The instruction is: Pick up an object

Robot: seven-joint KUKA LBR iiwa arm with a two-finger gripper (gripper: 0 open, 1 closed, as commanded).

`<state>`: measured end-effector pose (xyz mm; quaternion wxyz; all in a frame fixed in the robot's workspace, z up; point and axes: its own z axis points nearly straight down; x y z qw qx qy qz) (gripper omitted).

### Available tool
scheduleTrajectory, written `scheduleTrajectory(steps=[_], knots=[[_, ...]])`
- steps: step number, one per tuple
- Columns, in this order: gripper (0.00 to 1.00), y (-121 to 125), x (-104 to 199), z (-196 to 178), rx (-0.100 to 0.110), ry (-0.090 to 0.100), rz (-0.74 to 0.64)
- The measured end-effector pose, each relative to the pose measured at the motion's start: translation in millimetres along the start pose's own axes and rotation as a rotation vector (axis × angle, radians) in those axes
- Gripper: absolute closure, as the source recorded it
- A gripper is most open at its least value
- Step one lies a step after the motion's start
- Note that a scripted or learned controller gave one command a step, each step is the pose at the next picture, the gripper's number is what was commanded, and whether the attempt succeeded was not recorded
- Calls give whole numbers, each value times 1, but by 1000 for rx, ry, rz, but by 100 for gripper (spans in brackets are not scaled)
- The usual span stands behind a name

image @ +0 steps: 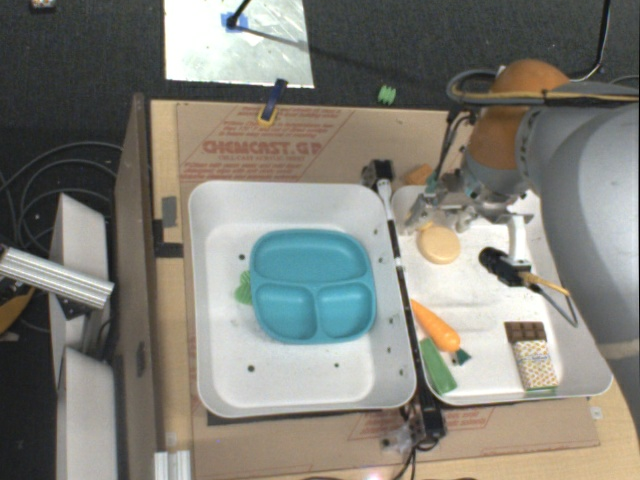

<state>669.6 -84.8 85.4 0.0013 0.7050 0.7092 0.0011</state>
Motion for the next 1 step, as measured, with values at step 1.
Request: scheduleTrajectory(steps=[1], knots=[[0, 0, -1, 0, 0, -1, 0]])
